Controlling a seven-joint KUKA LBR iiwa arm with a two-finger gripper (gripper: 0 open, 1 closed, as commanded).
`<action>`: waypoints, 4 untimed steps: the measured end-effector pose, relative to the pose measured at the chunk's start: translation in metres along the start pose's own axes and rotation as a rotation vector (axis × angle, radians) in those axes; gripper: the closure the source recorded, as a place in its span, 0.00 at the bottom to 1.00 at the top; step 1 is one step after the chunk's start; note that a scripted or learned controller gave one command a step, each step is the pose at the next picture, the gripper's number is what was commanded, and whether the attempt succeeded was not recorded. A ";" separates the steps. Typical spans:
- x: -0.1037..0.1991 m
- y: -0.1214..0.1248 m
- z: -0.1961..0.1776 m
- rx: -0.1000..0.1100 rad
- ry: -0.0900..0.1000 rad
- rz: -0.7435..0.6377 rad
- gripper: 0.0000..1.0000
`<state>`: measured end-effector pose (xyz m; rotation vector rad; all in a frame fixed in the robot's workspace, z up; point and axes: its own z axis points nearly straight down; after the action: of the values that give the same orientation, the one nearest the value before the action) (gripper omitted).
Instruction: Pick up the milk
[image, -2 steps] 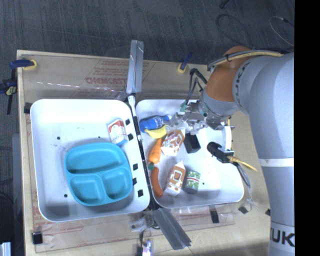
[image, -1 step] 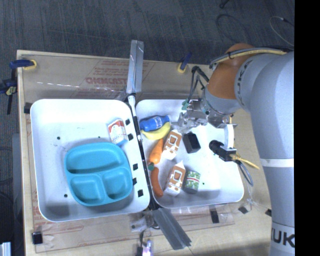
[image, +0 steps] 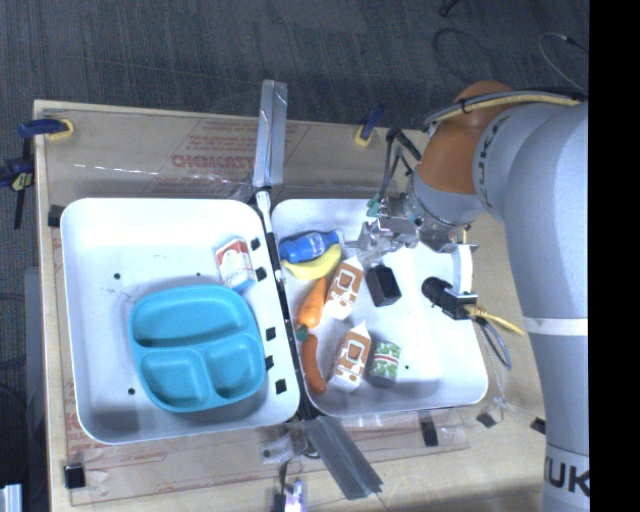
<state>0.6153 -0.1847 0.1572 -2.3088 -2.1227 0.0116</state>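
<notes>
A small white carton with a red label (image: 235, 262), which looks like the milk, lies in the left bin (image: 90, 300) near the divider, just above the blue tray. My gripper (image: 385, 235) hangs over the back of the right bin (image: 440, 375), well right of that carton. Directly below and left of the gripper are two orange-and-white cartons, one (image: 343, 288) tilted beside the carrot and one (image: 352, 358) near the front. Nothing shows between the fingers.
A blue divided tray (image: 195, 345) fills the left bin's front. The right bin holds a blue item (image: 305, 244), a banana (image: 312, 265), a carrot (image: 311, 304), a sausage (image: 314, 366), a green can (image: 384, 362) and a black block (image: 383, 285).
</notes>
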 end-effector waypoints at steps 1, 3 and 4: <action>0.000 0.000 0.000 0.000 -0.001 -0.001 0.00; 0.044 -0.020 0.056 -0.004 -0.001 -0.034 1.00; 0.126 -0.037 -0.034 -0.006 0.002 -0.078 1.00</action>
<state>0.5891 -0.0555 0.1917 -2.2256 -2.2134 0.0030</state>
